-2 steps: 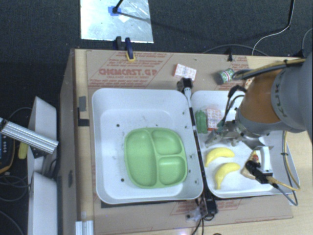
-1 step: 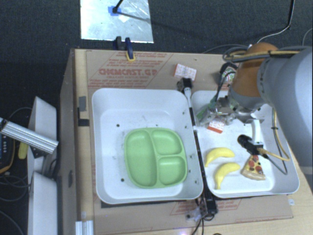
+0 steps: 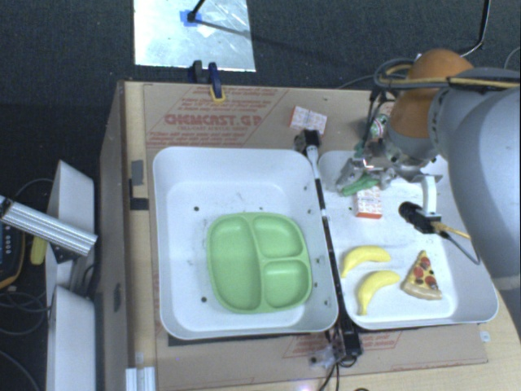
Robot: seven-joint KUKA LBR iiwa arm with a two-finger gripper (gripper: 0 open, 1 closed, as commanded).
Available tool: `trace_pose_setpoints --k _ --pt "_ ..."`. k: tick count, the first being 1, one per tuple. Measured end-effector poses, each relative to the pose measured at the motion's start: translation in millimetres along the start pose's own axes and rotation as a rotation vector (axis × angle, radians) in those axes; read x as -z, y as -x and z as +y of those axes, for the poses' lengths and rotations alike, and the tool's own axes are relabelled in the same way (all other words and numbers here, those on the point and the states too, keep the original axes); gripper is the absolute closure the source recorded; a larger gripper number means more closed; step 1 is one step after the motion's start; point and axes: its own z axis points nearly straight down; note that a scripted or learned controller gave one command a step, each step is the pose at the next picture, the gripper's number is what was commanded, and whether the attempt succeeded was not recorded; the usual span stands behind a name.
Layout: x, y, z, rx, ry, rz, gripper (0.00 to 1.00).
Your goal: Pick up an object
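Our gripper (image 3: 364,172) hangs over a green object (image 3: 355,188) in the right bin's (image 3: 460,301) far left corner; whether it is wide or narrow we cannot tell. Crowded by the bin wall and a red-and-white packet (image 3: 369,205), the grab may slip.

A: Left bin (image 3: 175,218), contents?
B: One pale green plate (image 3: 259,261) with three compartments, lying flat, right side up, toward the near right.
A: Right bin (image 3: 476,304)?
B: Two yellow bananas, far banana (image 3: 365,257) and near banana (image 3: 375,286), close together at near left. Pizza slice (image 3: 423,275) just right, tip pointing far. White-and-red packet (image 3: 369,204) farther back; green item (image 3: 358,186) beyond it, partly hidden.
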Motion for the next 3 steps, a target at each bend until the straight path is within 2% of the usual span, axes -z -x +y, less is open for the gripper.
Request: trace_pose_setpoints --k 1,2,3 --pt "0.3 21.0 -41.7 -0.003 -0.001 -0.001 0.00" --pt "11.7 20.8 -40.3 -0.001 0.003 -0.001 1.00" --pt "100.6 -48.7 -99.5 0.000 0.001 0.001 1.00"
